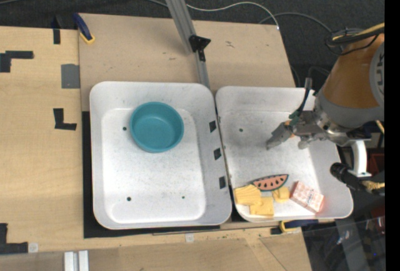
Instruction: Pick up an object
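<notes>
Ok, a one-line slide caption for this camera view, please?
Gripper hovers open over the right bin, above the watermelon slice, yellow pieces and pink block; teal bowl in left bin.

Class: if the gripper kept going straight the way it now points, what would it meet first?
The gripper points left and downward, so it would probably meet the bare floor of the right bin first. Depth is unclear from one view.

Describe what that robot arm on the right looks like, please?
The arm is a bulky rounded body, grey with a broad orange band above the wrist. Thin black and yellow cables run along its top and down its side. At its end sits a grey metal gripper with dark, slender fingers. A white fitting and black parts hang beneath it.
</notes>
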`<state>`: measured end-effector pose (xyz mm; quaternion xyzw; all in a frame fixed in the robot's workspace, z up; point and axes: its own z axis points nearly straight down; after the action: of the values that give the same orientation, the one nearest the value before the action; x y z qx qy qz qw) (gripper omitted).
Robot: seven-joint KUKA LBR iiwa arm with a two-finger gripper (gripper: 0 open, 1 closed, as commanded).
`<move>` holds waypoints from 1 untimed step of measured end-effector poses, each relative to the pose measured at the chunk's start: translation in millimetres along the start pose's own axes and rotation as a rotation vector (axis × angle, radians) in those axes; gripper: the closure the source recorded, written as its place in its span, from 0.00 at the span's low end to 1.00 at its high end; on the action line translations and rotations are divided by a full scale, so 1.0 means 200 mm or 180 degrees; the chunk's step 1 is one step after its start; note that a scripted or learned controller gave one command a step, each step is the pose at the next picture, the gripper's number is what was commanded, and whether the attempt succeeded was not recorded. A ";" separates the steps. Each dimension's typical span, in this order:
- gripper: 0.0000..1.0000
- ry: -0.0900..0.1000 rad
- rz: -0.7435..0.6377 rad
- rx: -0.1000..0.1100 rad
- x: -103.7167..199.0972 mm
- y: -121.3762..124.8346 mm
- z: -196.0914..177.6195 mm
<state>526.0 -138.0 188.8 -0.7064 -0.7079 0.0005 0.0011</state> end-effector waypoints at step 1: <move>0.00 0.0000 0.0001 0.0000 0.00 0.00 0.00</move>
<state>526.0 -138.2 188.8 -0.7064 -0.7078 0.0004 0.0010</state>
